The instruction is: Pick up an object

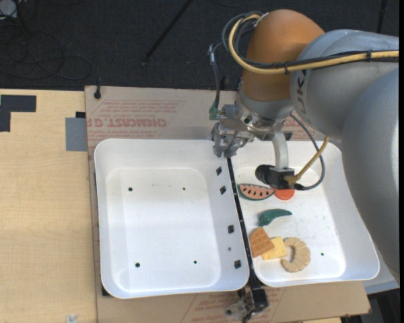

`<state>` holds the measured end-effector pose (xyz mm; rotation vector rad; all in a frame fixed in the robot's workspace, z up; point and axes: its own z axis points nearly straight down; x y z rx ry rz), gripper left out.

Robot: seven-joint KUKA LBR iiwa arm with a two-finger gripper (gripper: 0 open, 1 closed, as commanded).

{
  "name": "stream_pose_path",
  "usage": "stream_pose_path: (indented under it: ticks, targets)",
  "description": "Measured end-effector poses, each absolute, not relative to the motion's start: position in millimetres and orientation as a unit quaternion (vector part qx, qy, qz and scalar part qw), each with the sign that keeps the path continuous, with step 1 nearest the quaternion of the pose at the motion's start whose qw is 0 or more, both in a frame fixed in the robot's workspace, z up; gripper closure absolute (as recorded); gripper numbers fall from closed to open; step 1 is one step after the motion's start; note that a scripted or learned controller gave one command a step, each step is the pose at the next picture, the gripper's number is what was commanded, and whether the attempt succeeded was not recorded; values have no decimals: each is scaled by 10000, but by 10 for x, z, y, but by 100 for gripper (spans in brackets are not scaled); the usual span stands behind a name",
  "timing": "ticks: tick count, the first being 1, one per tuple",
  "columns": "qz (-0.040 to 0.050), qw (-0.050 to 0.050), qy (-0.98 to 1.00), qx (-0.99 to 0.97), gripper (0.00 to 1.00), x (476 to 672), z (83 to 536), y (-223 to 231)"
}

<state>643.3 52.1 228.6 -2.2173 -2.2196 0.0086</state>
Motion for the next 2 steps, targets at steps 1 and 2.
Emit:
stream_pose_path:
  ticks: [1, 2]
  targets:
    - [33, 35, -7082, -7060, 100, 6247, 1839, 841]
    - [-45, -26, -7089, -7053, 100, 6458, 2986, 1193]
